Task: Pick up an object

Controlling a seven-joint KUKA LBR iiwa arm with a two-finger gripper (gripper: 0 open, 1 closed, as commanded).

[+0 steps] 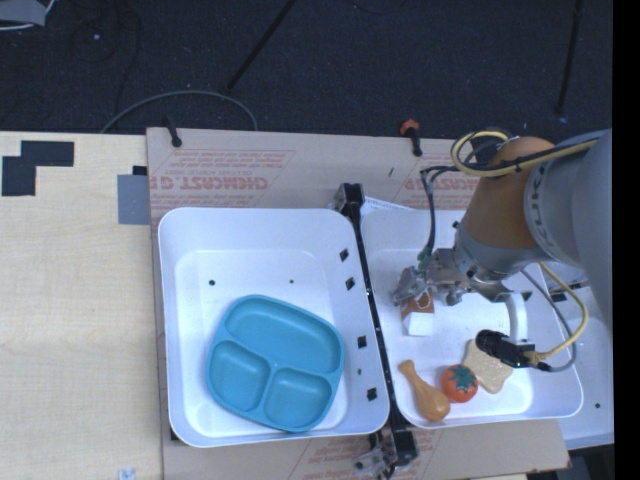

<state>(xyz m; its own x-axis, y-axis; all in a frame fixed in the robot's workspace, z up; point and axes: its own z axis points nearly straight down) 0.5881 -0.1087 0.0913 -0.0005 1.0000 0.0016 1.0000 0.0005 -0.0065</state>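
My gripper (420,290) reaches down into the left part of the right bin (560,398). It hangs right over a small white block with a brown top (419,319), touching or almost touching it. The gripper body hides the top of that block. Nearer the bin's front lie a tan toy drumstick (425,392), a red tomato (460,383) and a slice of toast (489,370), all apart from the gripper.
The left bin (190,268) holds a blue divided plate (275,362). A black divider rail (360,298) runs between the bins. Cables loop around the wrist (500,218), and a black cable end (505,348) hangs over the toast.
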